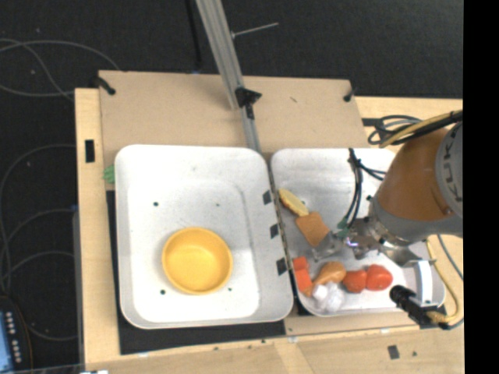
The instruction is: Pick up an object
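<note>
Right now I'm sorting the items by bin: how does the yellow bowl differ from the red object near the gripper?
The yellow bowl sits by itself in the left bin, while the red object lies in the right bin, crowded among other small items. The bowl is much larger than the red object. The bowl is an open, round, hollow dish facing up; the red object looks like a solid lump. Both rest on a bin floor.

Tan bench board [195, 115] on black floor [47, 22], loose cables [31, 61], slanted metal rail [222, 41]
</note>
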Action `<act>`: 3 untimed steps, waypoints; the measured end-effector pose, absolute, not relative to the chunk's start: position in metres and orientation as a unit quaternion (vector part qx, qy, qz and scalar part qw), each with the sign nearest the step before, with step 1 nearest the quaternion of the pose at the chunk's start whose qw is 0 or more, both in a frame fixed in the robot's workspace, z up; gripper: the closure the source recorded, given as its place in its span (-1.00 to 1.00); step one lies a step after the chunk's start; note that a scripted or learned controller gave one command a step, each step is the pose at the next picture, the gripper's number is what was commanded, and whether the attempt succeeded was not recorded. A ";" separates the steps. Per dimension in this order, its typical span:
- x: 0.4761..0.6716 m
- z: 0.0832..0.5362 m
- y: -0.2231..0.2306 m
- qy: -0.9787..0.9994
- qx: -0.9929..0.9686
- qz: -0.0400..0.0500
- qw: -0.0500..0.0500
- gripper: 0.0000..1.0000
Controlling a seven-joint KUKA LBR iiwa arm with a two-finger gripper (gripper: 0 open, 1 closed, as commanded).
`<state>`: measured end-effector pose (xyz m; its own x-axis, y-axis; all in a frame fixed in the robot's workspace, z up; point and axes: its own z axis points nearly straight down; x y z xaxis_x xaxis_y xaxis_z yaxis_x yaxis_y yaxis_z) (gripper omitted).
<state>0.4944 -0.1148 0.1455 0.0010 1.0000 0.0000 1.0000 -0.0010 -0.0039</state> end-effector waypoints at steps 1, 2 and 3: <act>0.495 0.100 -0.117 -0.706 -0.708 0.001 -0.001 -1.00; 0.496 0.112 -0.117 -0.705 -0.709 -0.002 -0.002 1.00; 0.492 0.154 -0.120 -0.705 -0.709 -0.001 -0.001 1.00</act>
